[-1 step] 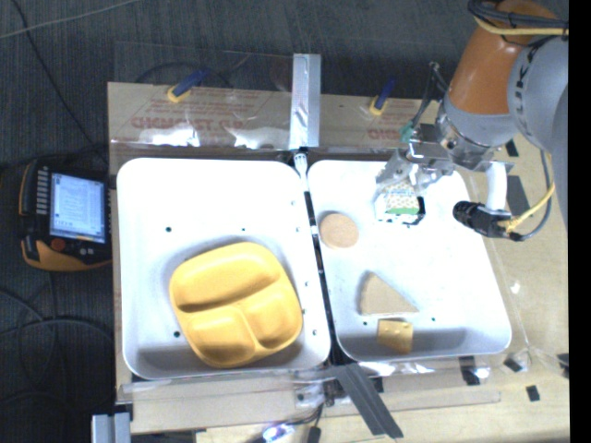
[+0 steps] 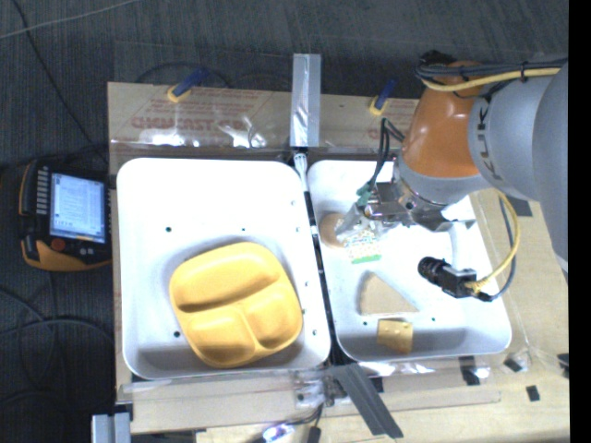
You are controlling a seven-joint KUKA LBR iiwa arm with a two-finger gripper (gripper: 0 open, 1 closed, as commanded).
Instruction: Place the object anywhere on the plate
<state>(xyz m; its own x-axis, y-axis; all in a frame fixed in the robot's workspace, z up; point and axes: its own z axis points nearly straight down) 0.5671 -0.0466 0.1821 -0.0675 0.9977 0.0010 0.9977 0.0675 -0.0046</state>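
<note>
Dark carpet surrounds the counter (image 2: 125,100); two white bins sit side by side on it. Left bin (image 2: 148,192) carries the yellow divided plate (image 2: 235,301). My fingers (image 2: 362,218) hang over the right bin (image 2: 489,335), upper left part, above something small and pale with green on it (image 2: 363,240); whether they're wide or pinched I cannot tell. Brown round piece (image 2: 328,229) just beside, tan wedge (image 2: 383,295) and tan block (image 2: 394,334) nearer the front. Risks: clutter close together, so I may nudge a neighbour or come up empty; the wall between the bins could snag a low carry.
</note>
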